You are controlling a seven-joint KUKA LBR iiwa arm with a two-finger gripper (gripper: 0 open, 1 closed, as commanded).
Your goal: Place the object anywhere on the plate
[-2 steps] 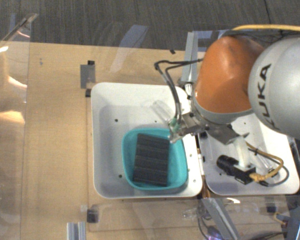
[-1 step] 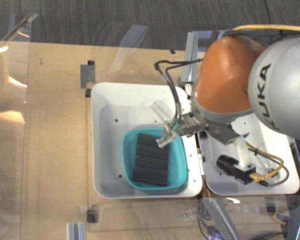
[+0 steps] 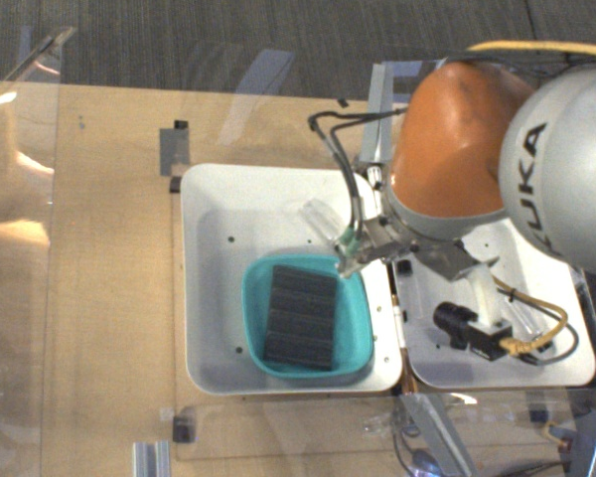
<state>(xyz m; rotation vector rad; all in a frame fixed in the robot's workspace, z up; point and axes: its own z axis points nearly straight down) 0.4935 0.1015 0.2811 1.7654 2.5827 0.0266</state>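
Camera view: a dark ribbed block (image 3: 301, 318) lies flat on the teal plate (image 3: 356, 314) in the left bin (image 3: 214, 266). The gripper (image 3: 346, 251) hangs over the plate's far right corner, apart from the block. I cannot tell whether it is open or closed. The arm (image 3: 457, 147) reaches across the right bin (image 3: 447, 366).

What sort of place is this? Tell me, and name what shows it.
Most likely a robotics lab test bench. A grey and orange robot arm reaches over a white bin on a wooden bench, and what looks like a clear panel stands at the left.
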